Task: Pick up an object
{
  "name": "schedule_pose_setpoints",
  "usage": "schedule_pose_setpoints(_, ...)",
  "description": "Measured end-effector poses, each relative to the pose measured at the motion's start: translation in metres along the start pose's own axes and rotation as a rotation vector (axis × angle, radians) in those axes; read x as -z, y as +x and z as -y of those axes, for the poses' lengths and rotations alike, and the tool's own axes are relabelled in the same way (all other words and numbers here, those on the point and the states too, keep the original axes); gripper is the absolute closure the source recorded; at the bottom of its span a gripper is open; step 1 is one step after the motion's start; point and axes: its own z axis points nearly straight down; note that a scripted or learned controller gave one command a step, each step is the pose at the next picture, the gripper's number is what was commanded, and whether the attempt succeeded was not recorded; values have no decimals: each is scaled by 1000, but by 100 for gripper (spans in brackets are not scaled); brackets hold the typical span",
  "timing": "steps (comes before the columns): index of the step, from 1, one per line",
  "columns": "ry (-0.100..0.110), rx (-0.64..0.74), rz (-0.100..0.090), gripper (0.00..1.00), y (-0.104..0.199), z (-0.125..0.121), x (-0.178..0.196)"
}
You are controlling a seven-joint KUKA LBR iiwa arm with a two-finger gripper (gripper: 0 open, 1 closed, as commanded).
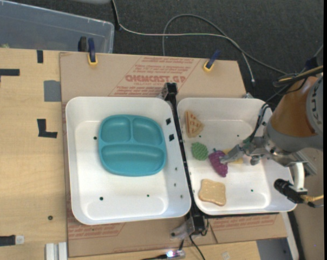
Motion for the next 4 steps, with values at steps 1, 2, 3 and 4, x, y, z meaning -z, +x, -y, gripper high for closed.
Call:
schedule_pose_setpoints(1,4,3,-8,0,-1,-6,-10)
schedule_pose_setpoints(2,-4,2,-3,100,-1,-8,2)
schedule_pose_setpoints(3,9,1,1,100,-3,-19,50)
schedule_pose_setpoints(4,8,0,1,100,-5,-20,113)
